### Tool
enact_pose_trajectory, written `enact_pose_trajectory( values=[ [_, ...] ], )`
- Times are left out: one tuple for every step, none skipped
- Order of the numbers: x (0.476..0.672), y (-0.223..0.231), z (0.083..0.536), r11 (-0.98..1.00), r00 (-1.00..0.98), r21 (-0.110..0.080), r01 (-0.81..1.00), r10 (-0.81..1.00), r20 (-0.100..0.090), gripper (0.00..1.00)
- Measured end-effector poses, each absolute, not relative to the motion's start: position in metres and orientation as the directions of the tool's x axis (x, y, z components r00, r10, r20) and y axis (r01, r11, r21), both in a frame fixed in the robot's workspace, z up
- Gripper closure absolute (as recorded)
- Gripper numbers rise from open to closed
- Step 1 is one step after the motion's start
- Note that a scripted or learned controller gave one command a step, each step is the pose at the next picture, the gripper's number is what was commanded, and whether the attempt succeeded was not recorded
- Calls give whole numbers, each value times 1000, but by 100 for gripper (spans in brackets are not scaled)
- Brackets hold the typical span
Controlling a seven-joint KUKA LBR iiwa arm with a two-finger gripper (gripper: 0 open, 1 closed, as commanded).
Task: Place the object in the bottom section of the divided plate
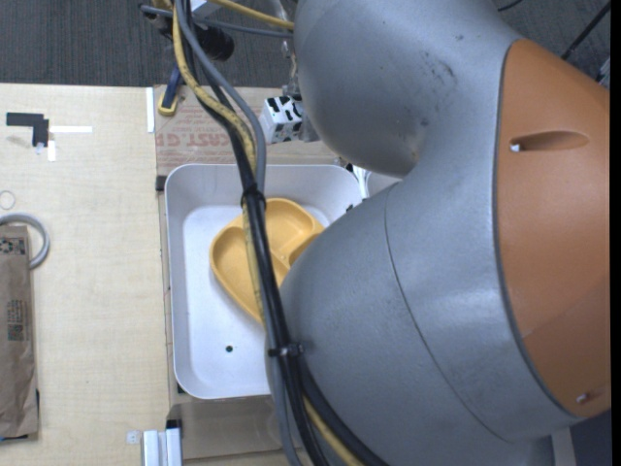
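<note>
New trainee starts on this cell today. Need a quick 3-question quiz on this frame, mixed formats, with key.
1. True or false: the yellow divided plate lies inside the white bin.
2. Multiple choice: what hides the right part of the plate? A) a cardboard box B) the grey arm C) a cloth
3. Fill in: the black cable bundle runs across the plate from top to ____.

Key: 1 true; 2 B; 3 bottom
</note>
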State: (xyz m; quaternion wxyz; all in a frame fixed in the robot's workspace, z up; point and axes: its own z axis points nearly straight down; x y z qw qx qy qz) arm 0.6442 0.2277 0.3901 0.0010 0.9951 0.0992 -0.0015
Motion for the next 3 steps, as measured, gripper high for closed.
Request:
enact_pose_trajectory(
  values=[
    [645,226,398,-981,981,3,194,194,-7,100],
    [650,228,398,-975,975,3,223,223,-3,100],
    [651,228,309,-980,980,2,198,198,-5,100]
  ],
)
